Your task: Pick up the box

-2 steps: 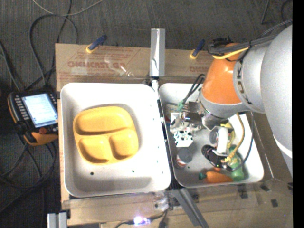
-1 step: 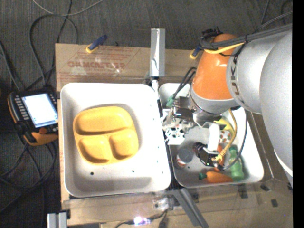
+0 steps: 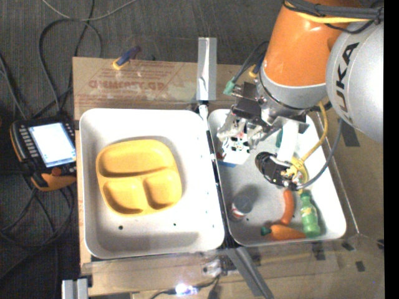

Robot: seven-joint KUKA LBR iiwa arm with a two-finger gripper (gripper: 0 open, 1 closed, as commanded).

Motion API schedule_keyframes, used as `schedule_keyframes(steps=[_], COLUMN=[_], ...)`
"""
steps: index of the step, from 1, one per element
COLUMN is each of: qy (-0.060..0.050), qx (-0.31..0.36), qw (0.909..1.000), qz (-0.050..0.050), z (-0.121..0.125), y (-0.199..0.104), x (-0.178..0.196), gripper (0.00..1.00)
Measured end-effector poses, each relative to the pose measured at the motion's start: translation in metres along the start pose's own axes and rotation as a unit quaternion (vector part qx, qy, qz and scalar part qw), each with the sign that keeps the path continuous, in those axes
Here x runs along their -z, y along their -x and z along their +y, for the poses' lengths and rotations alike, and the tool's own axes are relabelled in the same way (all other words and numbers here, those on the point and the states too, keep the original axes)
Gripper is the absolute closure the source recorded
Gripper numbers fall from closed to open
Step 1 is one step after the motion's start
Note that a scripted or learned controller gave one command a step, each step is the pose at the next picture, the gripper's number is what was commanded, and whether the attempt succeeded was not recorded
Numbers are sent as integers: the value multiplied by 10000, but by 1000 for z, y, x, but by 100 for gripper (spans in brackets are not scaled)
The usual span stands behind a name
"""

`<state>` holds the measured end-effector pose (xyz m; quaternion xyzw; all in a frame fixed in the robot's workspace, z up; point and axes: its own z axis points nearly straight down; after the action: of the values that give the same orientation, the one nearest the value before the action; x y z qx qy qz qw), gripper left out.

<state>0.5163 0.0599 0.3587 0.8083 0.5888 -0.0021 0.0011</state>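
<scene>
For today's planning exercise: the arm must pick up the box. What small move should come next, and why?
Probably a short straight descent. The gripper hangs over the upper-left corner of the right bin, directly above a small white box by the bin wall. The carrots and green bottle lie well away, so nothing blocks that drop.

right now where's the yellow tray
The yellow tray lies in the middle of the left white bin, across the divide from the right bin where the hand works.
</scene>
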Motion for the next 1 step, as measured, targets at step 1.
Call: schedule_keyframes(steps=[1], qy=[-13], qx=[-1], qw=[10000], qz=[-26], z=[0], y=[0], x=[8], gripper=[100])
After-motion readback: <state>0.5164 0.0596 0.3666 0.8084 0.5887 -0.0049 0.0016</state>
